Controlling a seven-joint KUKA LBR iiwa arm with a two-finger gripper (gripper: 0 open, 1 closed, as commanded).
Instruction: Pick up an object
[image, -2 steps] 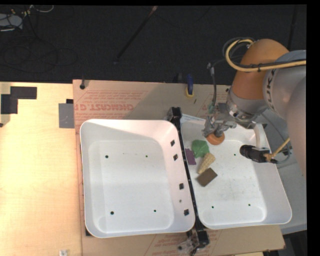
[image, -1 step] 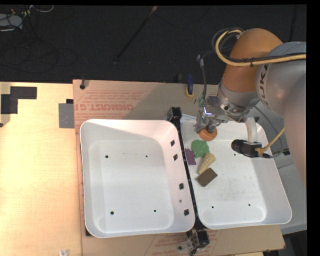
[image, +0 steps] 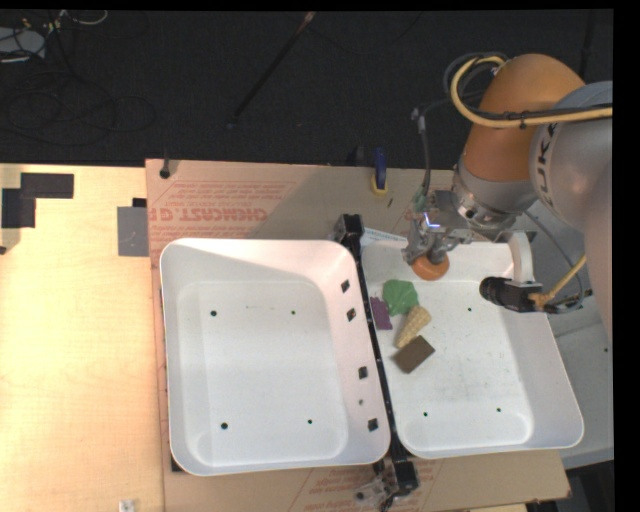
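Gripper (image: 432, 250) hangs at the far edge of the right bin (image: 540, 400), directly above a small orange object (image: 432, 267); you cannot tell its state. You should expect a light, rounded, possibly slippery piece, so pinch across its middle.

Two shallow white bins stood side by side on a bench: left bin (image: 190, 300), right bin (image: 520, 400). In the right bin, near its left wall, lay a green object (image: 401, 296), a purple piece (image: 381, 313), a tan cone (image: 415, 324) and a brown block (image: 416, 354). The gripper (image: 432, 250) hung at the far edge, with an orange object (image: 432, 267) just beneath it.
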